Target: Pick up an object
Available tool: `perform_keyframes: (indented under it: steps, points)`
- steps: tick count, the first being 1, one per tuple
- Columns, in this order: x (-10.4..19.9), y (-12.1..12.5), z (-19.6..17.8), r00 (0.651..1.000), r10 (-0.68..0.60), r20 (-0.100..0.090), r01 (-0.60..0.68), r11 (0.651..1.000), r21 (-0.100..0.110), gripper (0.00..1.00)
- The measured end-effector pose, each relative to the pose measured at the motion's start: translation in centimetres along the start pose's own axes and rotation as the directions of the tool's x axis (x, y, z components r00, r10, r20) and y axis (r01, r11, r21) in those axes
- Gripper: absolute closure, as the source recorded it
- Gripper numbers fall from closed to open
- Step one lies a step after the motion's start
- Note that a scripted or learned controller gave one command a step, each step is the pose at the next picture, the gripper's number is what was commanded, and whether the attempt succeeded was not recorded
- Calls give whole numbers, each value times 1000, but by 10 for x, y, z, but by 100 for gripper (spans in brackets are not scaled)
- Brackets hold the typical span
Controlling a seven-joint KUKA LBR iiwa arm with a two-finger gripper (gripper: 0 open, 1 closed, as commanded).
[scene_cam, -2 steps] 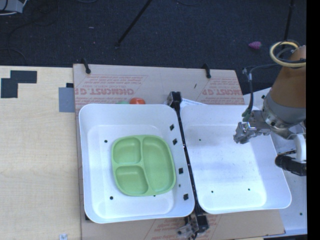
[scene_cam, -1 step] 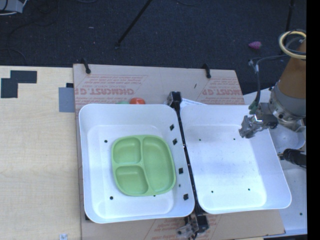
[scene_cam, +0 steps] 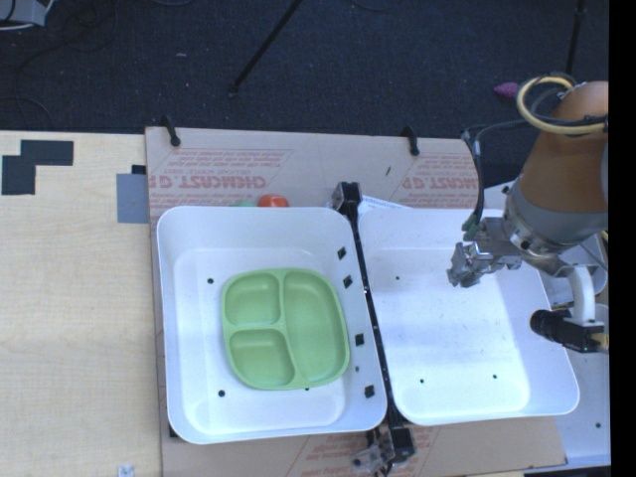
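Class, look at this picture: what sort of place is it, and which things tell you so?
Probably a robotics lab: a robot arm reaching over two white bins, a green divided plate in the left one, and cables on dark carpet behind.

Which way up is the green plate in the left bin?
Right side up: the green plate lies flat on the left bin's floor, its three compartments facing the camera, with nothing visible in them.
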State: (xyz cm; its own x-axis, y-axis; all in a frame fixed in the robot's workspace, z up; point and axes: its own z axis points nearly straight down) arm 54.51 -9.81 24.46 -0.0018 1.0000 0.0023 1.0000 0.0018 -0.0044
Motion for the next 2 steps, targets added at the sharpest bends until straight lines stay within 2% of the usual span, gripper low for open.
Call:
perform_keyframes:
  steps: [2]
  points:
    - [89,-31,12,1000,-2,0,2,1000,1,100]
